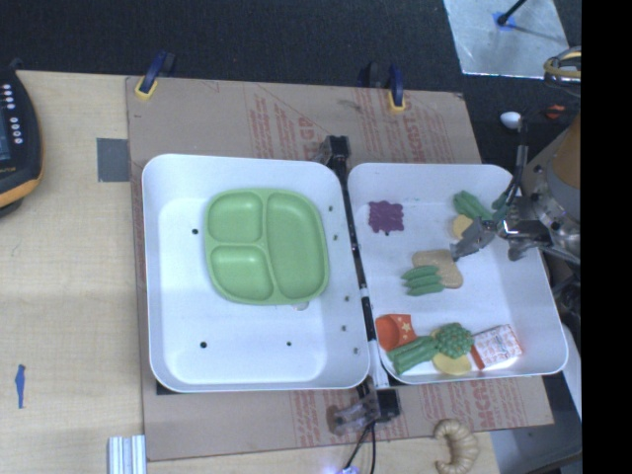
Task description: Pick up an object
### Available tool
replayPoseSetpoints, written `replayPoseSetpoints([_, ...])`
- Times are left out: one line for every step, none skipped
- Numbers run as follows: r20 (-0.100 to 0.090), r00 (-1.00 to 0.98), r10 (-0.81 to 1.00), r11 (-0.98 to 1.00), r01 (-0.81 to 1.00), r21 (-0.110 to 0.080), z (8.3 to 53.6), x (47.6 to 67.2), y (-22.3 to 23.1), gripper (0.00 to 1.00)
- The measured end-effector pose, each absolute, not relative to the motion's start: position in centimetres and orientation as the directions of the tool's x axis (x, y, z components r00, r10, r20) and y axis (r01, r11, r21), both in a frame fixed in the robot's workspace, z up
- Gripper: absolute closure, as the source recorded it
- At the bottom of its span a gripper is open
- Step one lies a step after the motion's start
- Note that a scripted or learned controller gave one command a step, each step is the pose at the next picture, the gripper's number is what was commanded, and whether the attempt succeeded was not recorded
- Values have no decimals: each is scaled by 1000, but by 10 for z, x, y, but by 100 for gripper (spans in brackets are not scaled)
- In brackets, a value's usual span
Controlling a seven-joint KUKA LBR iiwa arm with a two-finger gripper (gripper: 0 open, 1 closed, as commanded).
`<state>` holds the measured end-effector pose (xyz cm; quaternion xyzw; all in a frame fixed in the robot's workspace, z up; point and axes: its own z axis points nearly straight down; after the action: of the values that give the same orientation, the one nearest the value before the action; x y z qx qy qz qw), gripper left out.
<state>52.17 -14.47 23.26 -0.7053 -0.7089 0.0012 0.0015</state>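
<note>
You are at the approach step: nothing is lifted yet, and the gripper (491,233) hangs over the right bin (523,309) near its 3 o'clock edge, its two dark fingers spread wide with nothing between them. No target is named, so take your pick from what lies in that bin. Nearest, at about 9 o'clock of the fingertips, sits a small yellow piece (462,226) with a green pod (472,205) just beside it at 12 o'clock. Toward 8 o'clock lie a tan biscuit shape (438,262) and a bunch of green beans (423,281) overlapping it. A purple grape cluster (386,216) rests alone near the bin's 10 o'clock corner, the easiest thing to close on cleanly, by my judgement. Along the 6 o'clock edge a red piece (394,329), a broccoli floret (453,340) and a red-and-white packet (497,347) crowd together, so a grasp there risks catching two things. Your next move calls for centring the open fingers over one item, then lowering straight down before closing. The left bin (178,344) holds a green divided plate (267,245). Both bins stand on a cardboard sheet (257,117) clamped to a pale wooden bench (59,284); a handheld pendant (15,141) lies at the bench's 9 o'clock edge, and dark floor runs beyond at 12 o'clock.
</note>
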Motion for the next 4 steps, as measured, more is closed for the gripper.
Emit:
replayPoseSetpoints([-1,-10,1000,10,1000,-5,88,557,-116,0])
replayPoseSetpoints([-3,-7,1000,7,1000,-1,107,558,-120,100])
replayPoseSetpoints([-3,-8,1000,8,1000,-1,106,558,-120,0])
replayPoseSetpoints([-4,-7,1000,7,1000,1,93,546,-100,0])
